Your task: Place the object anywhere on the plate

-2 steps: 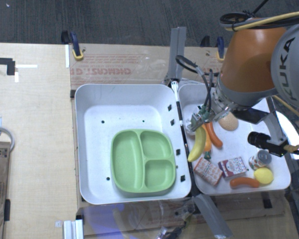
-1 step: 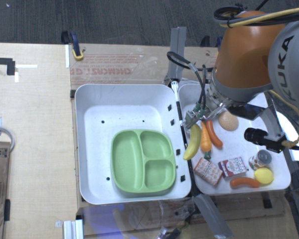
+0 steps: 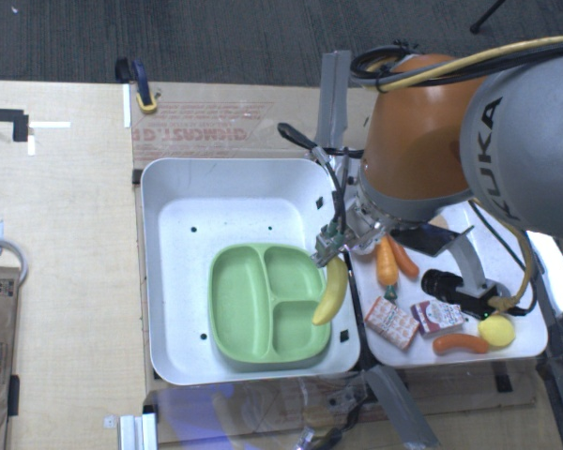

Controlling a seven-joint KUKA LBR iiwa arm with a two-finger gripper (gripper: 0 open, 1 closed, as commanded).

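My two-finger gripper (image 3: 333, 245) grasped the curved yellow plastic banana (image 3: 331, 292) by its far end above the green divided plate (image 3: 253, 298); I judged it light, rigid, slippery.

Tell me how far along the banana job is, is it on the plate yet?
Nearly there. Done: the banana is out of the right bin and hangs over the right edge of the green plate in the left bin. In hand: the gripper sits at its top end. Whether the banana rests on the plate or is free of the gripper is unclear. Left: release and withdraw.
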